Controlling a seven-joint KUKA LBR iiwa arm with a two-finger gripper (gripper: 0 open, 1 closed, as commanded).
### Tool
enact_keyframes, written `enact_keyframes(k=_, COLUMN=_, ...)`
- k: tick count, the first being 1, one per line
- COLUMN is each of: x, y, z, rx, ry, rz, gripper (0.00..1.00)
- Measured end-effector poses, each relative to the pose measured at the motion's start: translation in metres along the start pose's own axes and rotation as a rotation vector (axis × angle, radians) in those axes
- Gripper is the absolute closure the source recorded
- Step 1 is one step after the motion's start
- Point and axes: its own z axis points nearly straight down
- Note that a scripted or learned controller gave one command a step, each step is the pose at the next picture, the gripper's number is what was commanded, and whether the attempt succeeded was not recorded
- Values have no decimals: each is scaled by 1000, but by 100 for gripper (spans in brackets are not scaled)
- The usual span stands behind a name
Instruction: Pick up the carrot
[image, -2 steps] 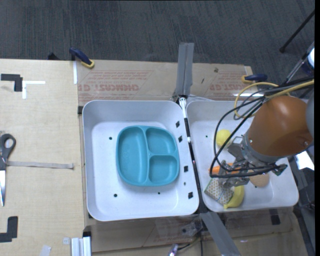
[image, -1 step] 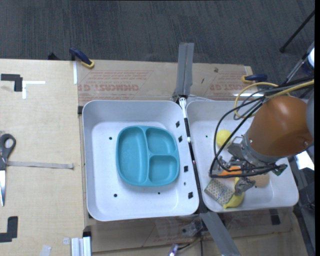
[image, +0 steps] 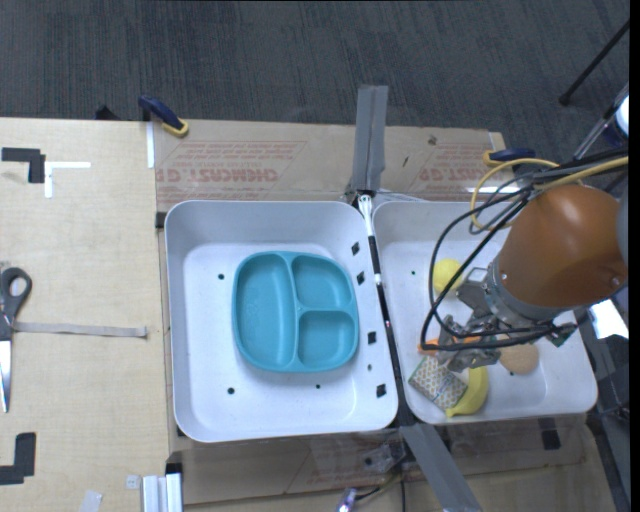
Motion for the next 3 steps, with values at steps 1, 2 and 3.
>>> enact_keyframes(k=1, x=0, y=0, z=0, rx=0, ry=0, rz=0, gripper=0)
enact_keyframes(k=2, x=-1, y=-29, z=25, rx=-19, ry=15, rz=-80, gripper=0)
enact_keyframes(k=3, x=3, y=-23, z=24, rx=-19, ry=15, rz=-101, gripper=0)
